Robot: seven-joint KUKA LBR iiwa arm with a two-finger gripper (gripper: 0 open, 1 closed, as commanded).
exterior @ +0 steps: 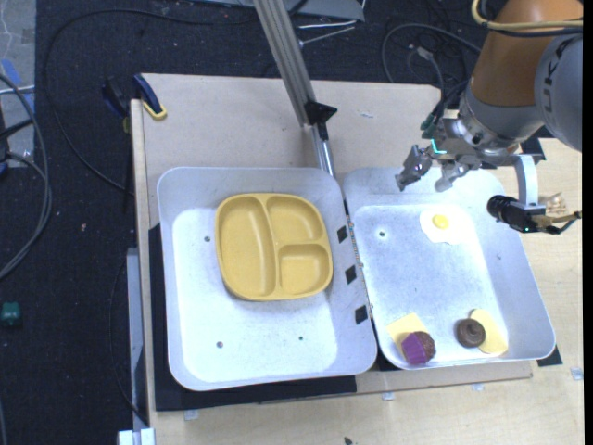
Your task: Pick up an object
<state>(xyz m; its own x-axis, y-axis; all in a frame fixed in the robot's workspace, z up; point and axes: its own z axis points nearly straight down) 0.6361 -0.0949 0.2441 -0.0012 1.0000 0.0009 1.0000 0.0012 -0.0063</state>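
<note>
Even, fairly bright light falls from above, with no hard shadows. The two white bins (269,360) look slightly washed out, their speckled floors pale and low in contrast. The desk (232,123) reads a flat tan. Around it the floor (74,248) drops to near black, and cables there are barely visible. A soft highlight sits on the arm's orange band (523,40). The picture is mildly grainy and soft; small things in the right bin lack crisp edges.

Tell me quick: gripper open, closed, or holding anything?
Gripper: open, nothing between its fingers, above the far edge of the right bin.
</note>
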